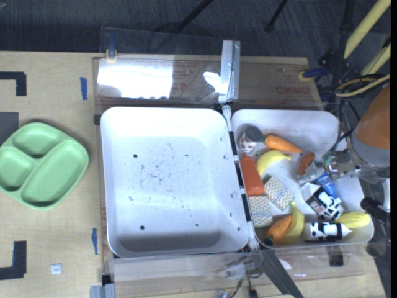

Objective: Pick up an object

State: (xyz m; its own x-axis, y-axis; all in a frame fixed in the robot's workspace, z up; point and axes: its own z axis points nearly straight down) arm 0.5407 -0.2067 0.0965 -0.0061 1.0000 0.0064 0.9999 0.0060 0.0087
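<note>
The right bin [322, 124] holds a heap of small objects. Among them are an orange carrot [282, 144], a yellow round fruit [272, 162], a red-orange block [251, 176], a patterned pad [279, 194], a banana [355, 219] and a black-and-white cow toy [325, 230]. The arm, with its orange band [378, 124], reaches in from the right. My gripper [324, 169] hangs low over the right side of this bin, just above a blue object [327, 186] and beside a small orange-red piece [306, 162]. I see nothing lifted clear of the heap.
The left bin [118, 129] lies beside the right one, sharing a middle wall. A green divided plate [42, 163] rests on the bench at far left. A clear panel [161, 73] stands behind the bins. Cables and yellow tubing [366, 23] crowd the back right.
</note>
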